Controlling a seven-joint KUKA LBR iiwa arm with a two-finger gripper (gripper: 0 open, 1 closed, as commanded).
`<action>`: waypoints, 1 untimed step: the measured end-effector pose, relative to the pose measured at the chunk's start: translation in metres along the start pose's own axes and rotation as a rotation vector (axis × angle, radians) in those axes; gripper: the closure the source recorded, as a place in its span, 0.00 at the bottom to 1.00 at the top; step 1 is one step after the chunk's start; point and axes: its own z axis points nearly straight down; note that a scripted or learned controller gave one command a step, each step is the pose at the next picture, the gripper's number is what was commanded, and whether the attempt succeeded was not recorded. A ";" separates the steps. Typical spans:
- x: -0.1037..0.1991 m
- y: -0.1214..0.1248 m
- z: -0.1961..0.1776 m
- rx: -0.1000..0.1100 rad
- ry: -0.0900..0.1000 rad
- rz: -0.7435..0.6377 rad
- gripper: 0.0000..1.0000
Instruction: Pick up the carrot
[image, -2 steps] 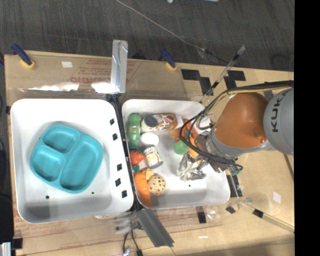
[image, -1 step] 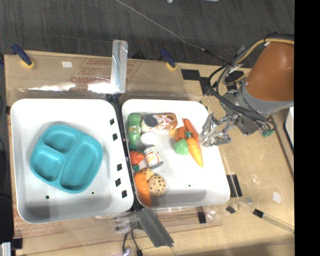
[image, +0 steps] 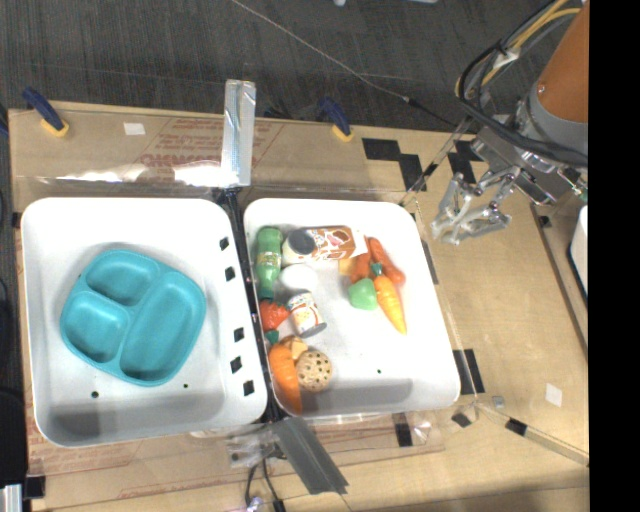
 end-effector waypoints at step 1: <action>0.009 0.002 0.069 -0.011 0.003 -0.307 1.00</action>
